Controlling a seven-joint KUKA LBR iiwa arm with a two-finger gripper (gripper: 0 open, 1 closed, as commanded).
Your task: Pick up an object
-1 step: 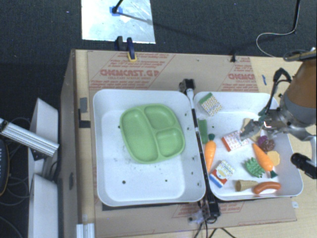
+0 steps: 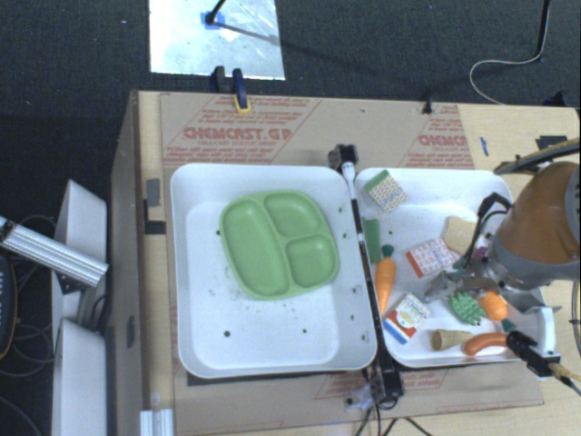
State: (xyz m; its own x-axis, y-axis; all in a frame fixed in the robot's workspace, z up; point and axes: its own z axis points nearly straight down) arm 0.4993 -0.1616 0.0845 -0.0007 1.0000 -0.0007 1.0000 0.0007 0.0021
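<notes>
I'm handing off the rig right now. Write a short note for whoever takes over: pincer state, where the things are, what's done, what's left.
Pincer: low in the right bin, over the green toy; grip state unclear, nothing visibly held.
Right bin: carrot, red-and-white box, small carton, orange ball, cone, sausage, patterned block.
Left bin: green divided plate.
Done: arm has reached the pile.
Left: grasp and lift one object.
</notes>
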